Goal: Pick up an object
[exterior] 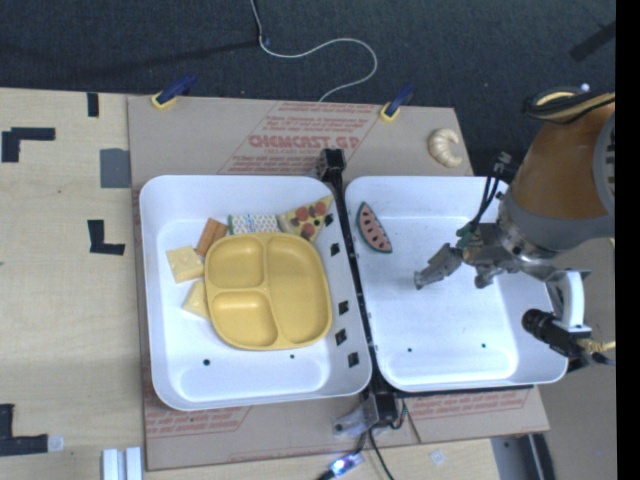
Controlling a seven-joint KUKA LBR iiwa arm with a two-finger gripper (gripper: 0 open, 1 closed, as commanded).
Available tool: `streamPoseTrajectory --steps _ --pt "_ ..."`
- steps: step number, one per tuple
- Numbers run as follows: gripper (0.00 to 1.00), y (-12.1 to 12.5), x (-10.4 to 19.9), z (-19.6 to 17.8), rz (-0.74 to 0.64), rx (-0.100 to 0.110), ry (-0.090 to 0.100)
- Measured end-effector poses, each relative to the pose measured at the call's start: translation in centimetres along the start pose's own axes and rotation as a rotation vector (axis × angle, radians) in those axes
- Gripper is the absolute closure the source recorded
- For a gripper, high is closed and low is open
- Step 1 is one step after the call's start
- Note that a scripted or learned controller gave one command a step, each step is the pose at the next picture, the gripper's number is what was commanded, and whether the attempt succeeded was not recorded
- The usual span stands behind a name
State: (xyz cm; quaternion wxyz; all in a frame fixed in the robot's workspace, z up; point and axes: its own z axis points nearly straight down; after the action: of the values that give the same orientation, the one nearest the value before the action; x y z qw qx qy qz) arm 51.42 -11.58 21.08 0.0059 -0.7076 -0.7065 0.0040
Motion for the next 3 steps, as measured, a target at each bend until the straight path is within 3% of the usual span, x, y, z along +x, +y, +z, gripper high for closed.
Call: streamPoseTrajectory --steps 1,3 --pt "0.00 0.3 0.0 -0.6 -0.003 -0.011 -0.002" --pt "0.00 1.2 0.2 8.6 -0.002 -0.008 -0.002"
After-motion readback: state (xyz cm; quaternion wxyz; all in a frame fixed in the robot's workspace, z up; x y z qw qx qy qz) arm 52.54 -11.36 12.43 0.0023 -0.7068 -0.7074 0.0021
